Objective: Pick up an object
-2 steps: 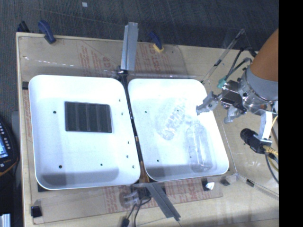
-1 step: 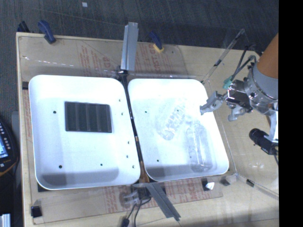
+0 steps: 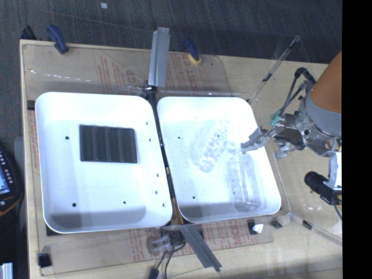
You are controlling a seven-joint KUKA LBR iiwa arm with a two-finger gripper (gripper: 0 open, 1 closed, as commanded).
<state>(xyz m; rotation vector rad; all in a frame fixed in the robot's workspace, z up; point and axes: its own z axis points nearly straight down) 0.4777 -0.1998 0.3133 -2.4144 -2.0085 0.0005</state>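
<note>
Left bin: you see a shallow white tray with rounded corners, holding one dark grey ribbed rectangular block that lies flat in its upper middle part.
Right bin: it sits just beside the left one, their rims nearly touching along a dark seam. In it you have two clear plastic things, hard to read against the white floor.
Clear crumpled item: it lies near the middle of the right bin; it may be a crinkled bottle or a bit of packaging, and you cannot tell which from this view.
Clear plastic bottle: it lies on its side toward the right wall of the right bin, its length running from near the gripper down toward the bin's lower right corner.
Bench: a pale wooden board with red printing carries both bins. Blue clamps grip its far edge, and a grey metal bar stands at the seam between the bins.
Room: dark carpet-like floor lies beyond the bench.
Gripper: it reaches in from your right, its tip over the right bin's right edge. You cannot tell whether it is parted or closed.
Bottle against gripper: the bottle's upper end lies just below and beside the tip; the crumpled item lies near, to its left.
</note>
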